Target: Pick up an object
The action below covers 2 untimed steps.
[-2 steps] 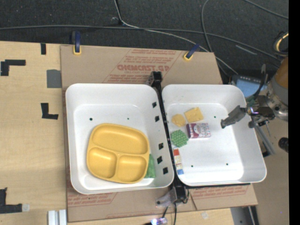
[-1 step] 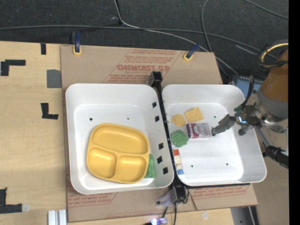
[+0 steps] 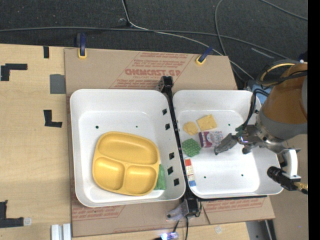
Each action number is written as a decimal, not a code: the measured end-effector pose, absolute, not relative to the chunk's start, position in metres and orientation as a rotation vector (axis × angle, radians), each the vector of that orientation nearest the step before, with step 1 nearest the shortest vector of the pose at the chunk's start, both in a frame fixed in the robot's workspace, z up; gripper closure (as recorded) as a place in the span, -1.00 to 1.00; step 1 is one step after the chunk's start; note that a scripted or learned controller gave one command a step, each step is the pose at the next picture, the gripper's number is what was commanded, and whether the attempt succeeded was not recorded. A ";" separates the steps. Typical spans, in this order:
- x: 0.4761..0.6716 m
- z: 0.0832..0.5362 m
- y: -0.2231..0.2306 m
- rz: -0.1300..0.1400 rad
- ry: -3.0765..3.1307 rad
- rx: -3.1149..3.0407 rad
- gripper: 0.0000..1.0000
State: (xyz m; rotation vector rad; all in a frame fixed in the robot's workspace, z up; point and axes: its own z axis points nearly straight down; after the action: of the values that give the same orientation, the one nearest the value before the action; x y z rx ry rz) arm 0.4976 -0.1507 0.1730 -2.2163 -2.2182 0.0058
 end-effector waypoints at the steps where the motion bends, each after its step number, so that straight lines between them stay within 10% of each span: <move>1: 0.494 0.124 -0.159 0.006 -2.217 -2.219 -1.00; 2: 0.496 0.137 -0.158 0.003 -2.221 -2.218 1.00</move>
State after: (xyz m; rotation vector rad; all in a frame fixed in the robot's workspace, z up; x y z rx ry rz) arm 0.4956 -0.1582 0.1366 -2.2179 -2.2208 0.0028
